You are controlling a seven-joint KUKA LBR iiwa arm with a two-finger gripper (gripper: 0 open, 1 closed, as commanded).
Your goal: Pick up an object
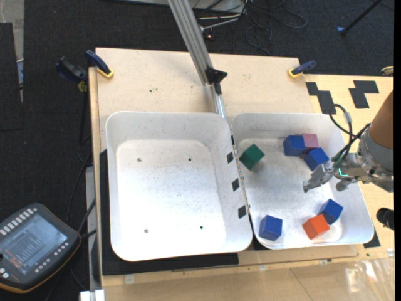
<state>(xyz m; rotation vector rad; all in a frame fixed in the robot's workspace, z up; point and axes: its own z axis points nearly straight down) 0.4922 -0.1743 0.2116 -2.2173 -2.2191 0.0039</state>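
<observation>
Gripper point(316, 182) over the right bin point(285, 243), holding nothing.
Its fingers look parted, no block between them. A blue block point(316, 158) lies just above it; another blue block point(333, 210) and an orange block point(316, 226) lie below.
</observation>
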